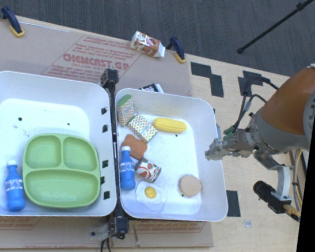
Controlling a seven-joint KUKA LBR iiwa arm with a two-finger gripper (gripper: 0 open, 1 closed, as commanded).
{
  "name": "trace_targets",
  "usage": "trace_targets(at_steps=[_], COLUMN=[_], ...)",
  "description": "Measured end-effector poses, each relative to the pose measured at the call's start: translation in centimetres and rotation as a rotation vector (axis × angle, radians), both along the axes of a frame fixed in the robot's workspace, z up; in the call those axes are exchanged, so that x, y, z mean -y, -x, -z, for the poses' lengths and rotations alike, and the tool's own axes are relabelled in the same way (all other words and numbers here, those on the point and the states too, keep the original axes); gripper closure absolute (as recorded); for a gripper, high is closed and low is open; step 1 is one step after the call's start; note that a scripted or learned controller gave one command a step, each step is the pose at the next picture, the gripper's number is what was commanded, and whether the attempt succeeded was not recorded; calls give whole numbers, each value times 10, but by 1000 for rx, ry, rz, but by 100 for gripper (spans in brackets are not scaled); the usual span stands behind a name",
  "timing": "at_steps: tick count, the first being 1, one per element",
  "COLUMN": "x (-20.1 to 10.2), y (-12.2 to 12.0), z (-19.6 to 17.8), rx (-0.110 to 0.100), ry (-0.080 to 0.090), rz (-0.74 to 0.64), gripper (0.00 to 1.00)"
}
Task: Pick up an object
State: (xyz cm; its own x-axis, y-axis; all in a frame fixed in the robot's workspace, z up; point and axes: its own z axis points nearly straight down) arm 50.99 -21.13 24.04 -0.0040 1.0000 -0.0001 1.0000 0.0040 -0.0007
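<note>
A: Where's the pincer [213, 150] just now?

B: At the right rim of the right bin [215, 177], just over its edge, on the end of the grey arm [283, 120] with the orange band. Whether it stands wide or narrow I cannot tell; the tip is too small and blurred.

A: Is anything in it?

B: Nothing shows between the tips. All the pickable things lie in the bin to its left.

A: Which is nearest?

B: The round tan cookie [190, 185], below and a little left of the pincer, near the bin's right side. The yellow corn cob [170, 125] lies left of it and slightly above. Further left is a checkered packet [143, 127], and beyond that a greenish packet [126, 110] against the bin's left wall.

A: And lower down?

B: A fried egg [150, 194] down-left of the pincer, a red-and-white can [148, 171] just above the egg, a blue bottle [127, 170] beside the can, and a brown piece of toy food [136, 147] above the bottle.

A: The other bin?

B: The left bin [0, 89], well apart from the pincer, holds a green divided plate [61, 171] and a second blue bottle [14, 187] touching the plate's left edge. A small carton [147, 44] lies on the cardboard [85, 60] beyond the bins.
</note>
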Motion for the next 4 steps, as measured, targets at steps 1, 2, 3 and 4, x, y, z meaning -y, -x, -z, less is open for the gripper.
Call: trace_targets(at_steps=[1,2,3,4], x=[0,-24,0,0], y=[31,33,-22,34], z=[7,10,-10,12], rx=[-2,-2,1,-3], ry=[0,0,0,0], rz=[-2,-4,-2,-2], gripper=[100,100,100,100])
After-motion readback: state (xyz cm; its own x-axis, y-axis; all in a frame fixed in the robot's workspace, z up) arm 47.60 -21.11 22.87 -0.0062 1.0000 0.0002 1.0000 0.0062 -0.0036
